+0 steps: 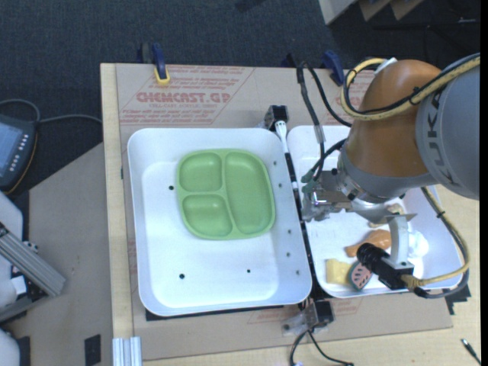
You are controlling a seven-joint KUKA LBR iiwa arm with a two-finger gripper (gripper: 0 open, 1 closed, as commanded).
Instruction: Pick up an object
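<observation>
1 green plate [225, 193] lies in the left bin [152, 227]; tool [314, 198] hovers over the right bin [332, 239], state unclear.

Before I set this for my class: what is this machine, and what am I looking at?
One fixed camera looks down at a slant on a bench. The grey and orange machine is a robot arm, reaching in from the right to pick something up. Two white bins sit side by side: the left bin holds a green divided plate; the right bin, under the arm, holds a yellow piece and an orange piece. Whether the arm holds anything cannot be told.
</observation>
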